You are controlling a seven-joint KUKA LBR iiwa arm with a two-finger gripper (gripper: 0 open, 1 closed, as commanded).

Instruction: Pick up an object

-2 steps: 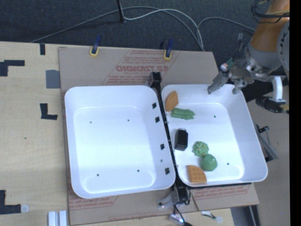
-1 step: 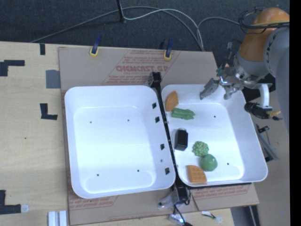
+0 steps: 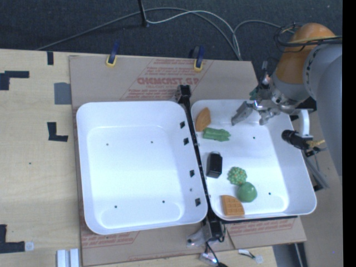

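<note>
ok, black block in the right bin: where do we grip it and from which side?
Probably from straight above, fingers across its short width, closing on the two long sides. The black block lies flat with its long axis running near to far. It sits close to the divider on one side, so space there looks tight; the broccoli piece is apart on the other.

the arm (image 3: 325,65) is cut off by the right edge, so most of its body stays out of sight. the end effector (image 3: 251,114) is small and dim; whether its fingers are apart cannot be told. the black block (image 3: 214,164) is too small to identify. at the bottom edge, a tangle of wires (image 3: 208,249) runs out of frame.
</note>
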